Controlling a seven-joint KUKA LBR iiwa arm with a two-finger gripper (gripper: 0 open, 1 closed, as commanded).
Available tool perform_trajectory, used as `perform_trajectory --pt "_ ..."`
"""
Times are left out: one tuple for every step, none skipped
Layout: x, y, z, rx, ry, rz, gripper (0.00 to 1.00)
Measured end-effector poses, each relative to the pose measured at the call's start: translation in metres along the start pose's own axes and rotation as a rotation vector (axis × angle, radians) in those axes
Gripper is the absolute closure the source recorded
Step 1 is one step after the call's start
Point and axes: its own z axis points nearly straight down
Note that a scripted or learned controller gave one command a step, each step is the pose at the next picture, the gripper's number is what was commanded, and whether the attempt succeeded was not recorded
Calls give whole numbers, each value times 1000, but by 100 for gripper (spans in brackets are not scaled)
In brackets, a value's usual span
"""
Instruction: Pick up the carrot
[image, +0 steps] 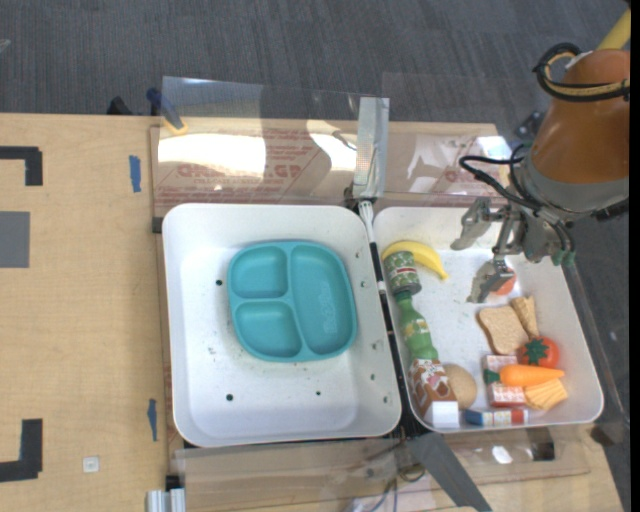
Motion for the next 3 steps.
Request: perform_trajectory --pt "-18 1 -50 1 -7 366 0" --pt "-25 15 33 2 9 675 0" --pt "-14 -51 43 3 5 836 0"
